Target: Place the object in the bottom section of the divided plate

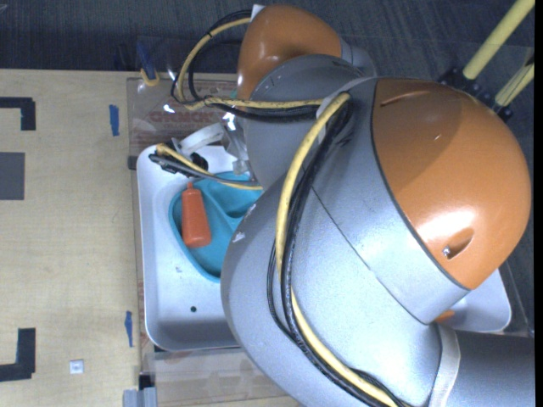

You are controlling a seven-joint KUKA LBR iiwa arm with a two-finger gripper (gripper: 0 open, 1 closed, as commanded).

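Orange carrot-like object (195, 216) lies on the teal divided plate (219, 219) in the white bin (161, 287), looks light, rigid, smooth, so pinch mid-length across its width; arm (365, 253) hides the gripper, state can't be told.

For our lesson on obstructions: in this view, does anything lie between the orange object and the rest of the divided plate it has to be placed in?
The orange object already lies on the teal divided plate in the white bin. Nothing visible lies between it and the plate's exposed surface. The grey arm covers most of the plate, so which section it occupies cannot be told.
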